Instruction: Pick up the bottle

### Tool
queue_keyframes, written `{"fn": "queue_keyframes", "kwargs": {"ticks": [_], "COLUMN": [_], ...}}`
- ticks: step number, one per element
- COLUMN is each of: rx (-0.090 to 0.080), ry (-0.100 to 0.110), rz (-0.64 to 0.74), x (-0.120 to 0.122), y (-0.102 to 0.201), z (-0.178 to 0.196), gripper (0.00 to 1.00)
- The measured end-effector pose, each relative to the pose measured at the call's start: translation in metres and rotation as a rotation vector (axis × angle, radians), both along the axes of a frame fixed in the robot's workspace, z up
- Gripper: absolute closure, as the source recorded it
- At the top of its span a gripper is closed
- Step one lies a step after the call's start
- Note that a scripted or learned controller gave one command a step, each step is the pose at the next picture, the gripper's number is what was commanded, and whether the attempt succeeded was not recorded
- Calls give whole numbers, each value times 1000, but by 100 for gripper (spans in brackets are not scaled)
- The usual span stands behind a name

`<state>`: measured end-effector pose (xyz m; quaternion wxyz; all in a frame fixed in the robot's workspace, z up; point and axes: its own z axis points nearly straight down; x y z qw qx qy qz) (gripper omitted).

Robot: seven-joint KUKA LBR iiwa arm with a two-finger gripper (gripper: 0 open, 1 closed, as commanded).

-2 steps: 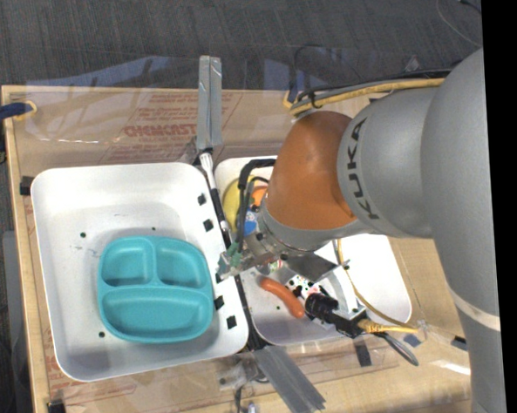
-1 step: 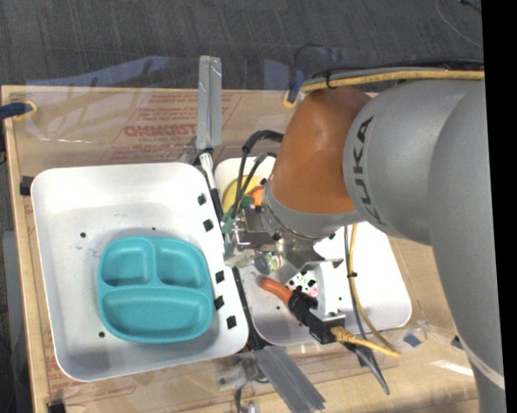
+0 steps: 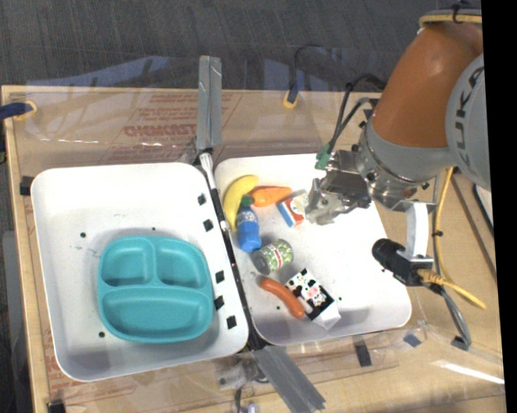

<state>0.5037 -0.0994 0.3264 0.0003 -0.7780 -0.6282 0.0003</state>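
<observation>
The bottle [image 3: 247, 232] is small and blue with a pale label. It lies in the right bin [image 3: 369, 304] close to the divider, just below a banana [image 3: 237, 196]. My gripper [image 3: 316, 208] hangs over the upper middle of the same bin, well to the right of the bottle and apart from it. It is close beside a small red, white and blue pack [image 3: 289, 212]. The grey arm with its orange band reaches in from the upper right.
Around the bottle lie an orange carrot [image 3: 271, 193], a green can [image 3: 273, 255], a red-orange sausage shape [image 3: 282, 297] and a cow-patterned carton [image 3: 311, 296]. A teal divided plate [image 3: 156, 289] sits in the left bin [image 3: 58, 213]. A black cable fitting [image 3: 396, 261] overhangs the right bin's right side.
</observation>
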Motion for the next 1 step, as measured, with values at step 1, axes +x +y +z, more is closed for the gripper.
{"fn": "queue_keyframes", "kwargs": {"ticks": [1], "rx": [1], "ry": [4], "rz": [-110], "x": [-14], "y": [63], "z": [-78], "gripper": [100]}}
